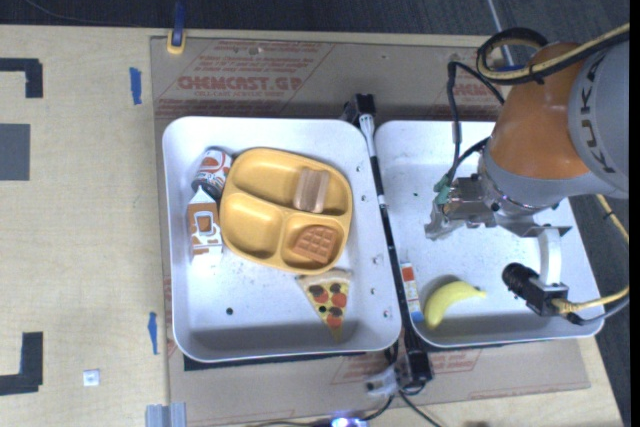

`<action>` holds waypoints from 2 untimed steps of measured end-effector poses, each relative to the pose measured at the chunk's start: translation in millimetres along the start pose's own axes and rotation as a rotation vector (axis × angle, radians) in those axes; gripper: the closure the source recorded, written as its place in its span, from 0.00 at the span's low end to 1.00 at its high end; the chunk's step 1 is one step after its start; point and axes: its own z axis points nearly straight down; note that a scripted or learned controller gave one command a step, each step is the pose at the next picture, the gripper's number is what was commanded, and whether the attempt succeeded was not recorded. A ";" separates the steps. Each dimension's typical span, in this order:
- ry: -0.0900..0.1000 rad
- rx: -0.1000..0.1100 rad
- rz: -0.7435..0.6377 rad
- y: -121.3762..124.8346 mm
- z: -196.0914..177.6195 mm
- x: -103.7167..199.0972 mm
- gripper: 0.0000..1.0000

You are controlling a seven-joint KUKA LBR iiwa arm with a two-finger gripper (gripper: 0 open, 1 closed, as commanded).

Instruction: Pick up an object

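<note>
Down in the right white bin (420,155), a yellow plastic banana (449,301) lies near the front wall. Above it, the grey arm's gripper (447,212) hangs over bare bin floor, apart from the banana; its state cannot be told. Across the divider, the left white bin (190,305) holds a yellow divided plate (262,207), a toy pizza slice (329,300), and a small can (209,173).

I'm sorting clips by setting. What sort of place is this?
Probably a robotics lab test bench: a KUKA arm reaches over two white bins, which hold toy food such as a banana and a pizza slice, with tape markers on the board.
</note>
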 end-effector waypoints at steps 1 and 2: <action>-0.001 -0.003 -0.001 14.3 -4.1 -6.1 1.00; 0.000 -0.003 -0.003 59.1 -0.2 22.9 1.00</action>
